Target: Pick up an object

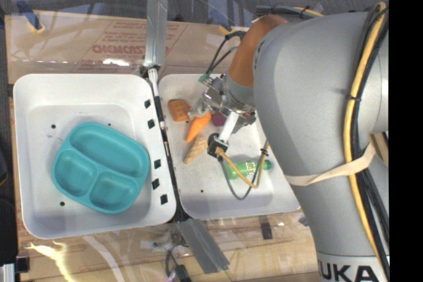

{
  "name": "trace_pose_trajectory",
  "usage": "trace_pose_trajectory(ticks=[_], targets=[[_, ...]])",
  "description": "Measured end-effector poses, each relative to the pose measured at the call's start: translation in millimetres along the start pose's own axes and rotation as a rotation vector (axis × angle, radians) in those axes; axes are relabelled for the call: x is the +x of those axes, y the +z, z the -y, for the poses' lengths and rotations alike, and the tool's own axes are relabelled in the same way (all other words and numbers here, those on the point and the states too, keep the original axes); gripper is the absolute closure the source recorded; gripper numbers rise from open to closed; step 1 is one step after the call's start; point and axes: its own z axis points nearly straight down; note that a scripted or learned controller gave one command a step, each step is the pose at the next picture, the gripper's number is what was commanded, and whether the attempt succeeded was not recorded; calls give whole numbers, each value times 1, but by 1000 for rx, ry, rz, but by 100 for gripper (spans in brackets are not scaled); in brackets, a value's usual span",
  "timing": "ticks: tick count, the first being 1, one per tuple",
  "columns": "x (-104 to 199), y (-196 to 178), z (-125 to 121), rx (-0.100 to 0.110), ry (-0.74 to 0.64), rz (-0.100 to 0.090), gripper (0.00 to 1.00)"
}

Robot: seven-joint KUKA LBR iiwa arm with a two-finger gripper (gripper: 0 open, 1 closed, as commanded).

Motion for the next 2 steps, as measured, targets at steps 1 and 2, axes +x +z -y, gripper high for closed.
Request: trace_pose_trajectory(ticks=[1,2], targets=[[2,-9,2,7,-10,1,100],[68,-97,28,1,256,0,100]])
